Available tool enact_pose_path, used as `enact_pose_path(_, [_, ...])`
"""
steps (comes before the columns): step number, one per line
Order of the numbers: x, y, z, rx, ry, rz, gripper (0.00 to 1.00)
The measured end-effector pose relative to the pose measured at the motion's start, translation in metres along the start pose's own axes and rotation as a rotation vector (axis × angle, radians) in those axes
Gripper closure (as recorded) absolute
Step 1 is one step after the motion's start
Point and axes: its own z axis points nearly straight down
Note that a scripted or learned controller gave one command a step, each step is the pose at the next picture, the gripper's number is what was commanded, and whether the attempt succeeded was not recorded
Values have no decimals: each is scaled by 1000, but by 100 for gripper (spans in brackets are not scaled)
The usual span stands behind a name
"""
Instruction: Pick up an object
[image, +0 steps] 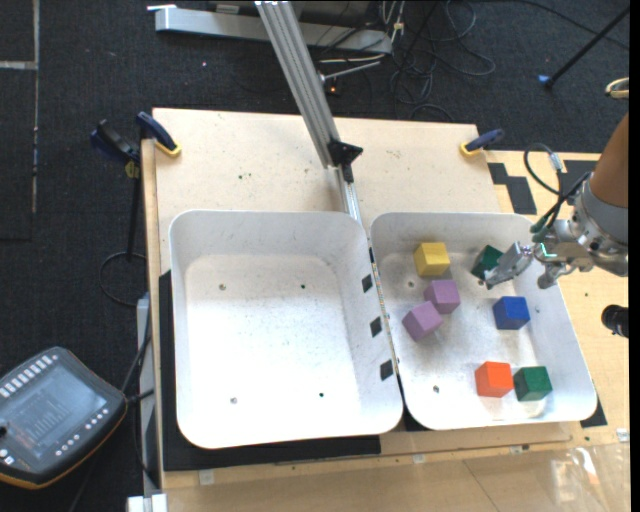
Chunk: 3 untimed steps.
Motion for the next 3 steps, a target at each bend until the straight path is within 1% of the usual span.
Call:
enact_pose_path(1, [0,1,-2,-3,-1,1,0])
enact_pose_path(3, [13,-6,90,1,1,1,0])
